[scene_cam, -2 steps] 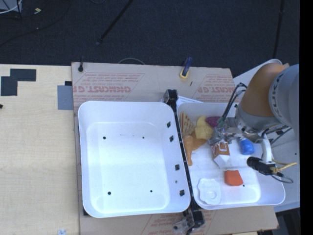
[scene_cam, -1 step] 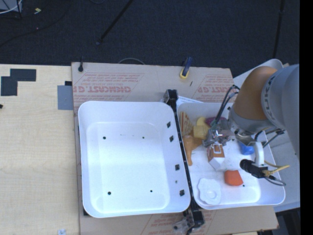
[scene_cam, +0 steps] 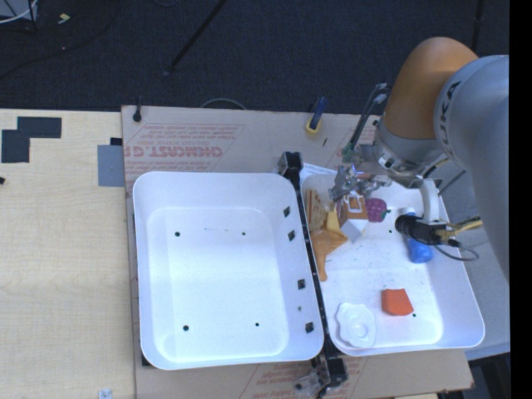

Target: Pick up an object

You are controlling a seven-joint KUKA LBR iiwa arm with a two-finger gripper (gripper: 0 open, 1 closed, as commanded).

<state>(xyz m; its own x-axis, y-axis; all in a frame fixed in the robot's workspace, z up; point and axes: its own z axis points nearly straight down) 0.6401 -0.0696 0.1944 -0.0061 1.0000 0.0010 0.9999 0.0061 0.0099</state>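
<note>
From my overhead feed, the worktop [scene_cam: 58, 248] is pale wood on the left and carries black patches [scene_cam: 33, 135] and a grey patch [scene_cam: 109, 165]. A printed cardboard sheet [scene_cam: 183, 144] lies under both bins, and a blue-and-yellow clamp [scene_cam: 315, 116] sits at its far edge. Beyond the worktop the floor [scene_cam: 249, 40] is dark, with thin cables [scene_cam: 21, 11] trailing at the top left.

The left bin [scene_cam: 216, 256] and right bin [scene_cam: 465, 306] stand side by side, touching along a row of black clips [scene_cam: 300, 283]. The arm [scene_cam: 465, 115] reaches in from the right, and I see its hand [scene_cam: 353, 191] low over the far end of the right bin. I cannot tell whether it is released or clenched.

The things to pick all lie in the right bin. A purple piece [scene_cam: 377, 210] is just beside the hand, and tan pieces [scene_cam: 320, 227] lie against the bin's left wall. A blue piece [scene_cam: 421, 253] is further right. An orange block [scene_cam: 396, 302] and a white piece [scene_cam: 356, 323] lie near the front.
</note>
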